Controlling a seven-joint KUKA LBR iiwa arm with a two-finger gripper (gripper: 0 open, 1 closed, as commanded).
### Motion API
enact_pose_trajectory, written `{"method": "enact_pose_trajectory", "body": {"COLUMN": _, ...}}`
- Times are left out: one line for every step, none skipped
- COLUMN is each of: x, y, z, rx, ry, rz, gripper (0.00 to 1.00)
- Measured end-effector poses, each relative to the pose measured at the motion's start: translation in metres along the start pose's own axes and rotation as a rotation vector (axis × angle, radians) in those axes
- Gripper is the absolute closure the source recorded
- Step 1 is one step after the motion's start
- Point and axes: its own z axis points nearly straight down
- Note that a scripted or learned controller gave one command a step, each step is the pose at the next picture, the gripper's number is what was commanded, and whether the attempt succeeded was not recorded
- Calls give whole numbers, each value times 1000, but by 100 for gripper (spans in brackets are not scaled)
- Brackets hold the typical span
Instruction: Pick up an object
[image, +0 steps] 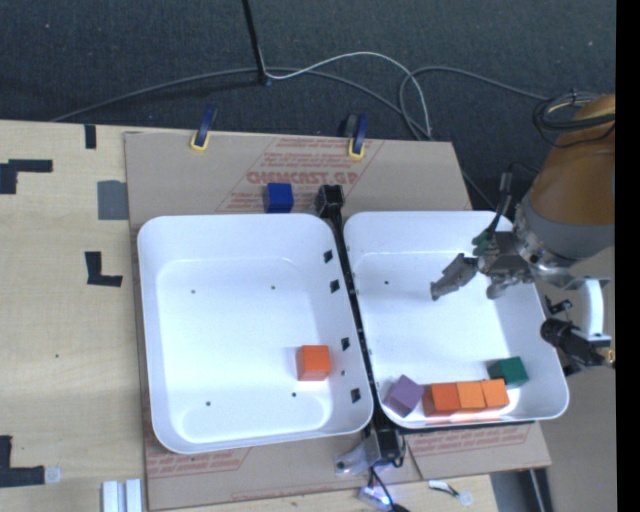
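My gripper (470, 283) hangs over the right bin (420, 240), near its right side, with its two fingers spread and nothing between them. Along that bin's front wall lie a purple block (403, 395), a long orange block (465, 397) and a green block (510, 371), all well below the gripper in the view. An orange cube (314, 362) sits in the left bin (200, 250) near its right front.
A blue cube (279, 196) rests on the cardboard behind the left bin. A black divider with clips (345, 300) runs between the bins. Cables lie across the dark floor at the back. Blue and yellow clamps (204, 130) hold the cardboard's far edge.
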Motion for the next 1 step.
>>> {"method": "enact_pose_trajectory", "body": {"x": -15, "y": 12, "z": -107, "rx": -9, "ry": -2, "rz": -57, "gripper": 0}}
